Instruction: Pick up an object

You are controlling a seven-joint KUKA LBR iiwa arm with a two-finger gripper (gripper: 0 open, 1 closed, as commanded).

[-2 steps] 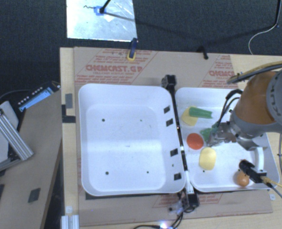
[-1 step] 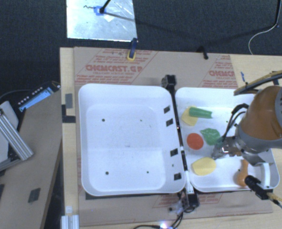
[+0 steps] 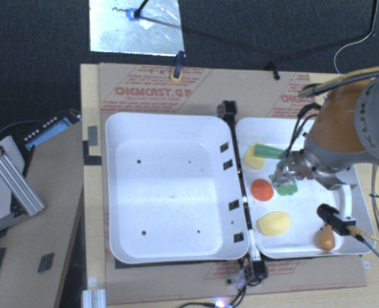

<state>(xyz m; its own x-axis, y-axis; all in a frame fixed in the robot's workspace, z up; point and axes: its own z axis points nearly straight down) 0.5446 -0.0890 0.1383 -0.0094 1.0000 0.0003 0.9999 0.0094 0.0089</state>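
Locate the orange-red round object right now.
The orange-red round object lies in the right bin, near its left wall, above the yellow object and left of the gripper.

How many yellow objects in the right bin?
2. One pale yellow piece near the bin's upper left, partly under a green bar; one yellow lump at lower left. The arm may hide more.

Robotics lab bench. Two shallow white plastic bins (image 3: 170, 185) side by side on a brown printed cardboard sheet (image 3: 154, 88). Right of the bins, a grey industrial arm with an orange band (image 3: 343, 124). Behind the bins, dark carpet (image 3: 35, 37) bearing a shiny square metal plate (image 3: 136, 18). Left of the bins, silver aluminium framing (image 3: 9, 178). Loose cabling (image 3: 359, 31) behind the arm.
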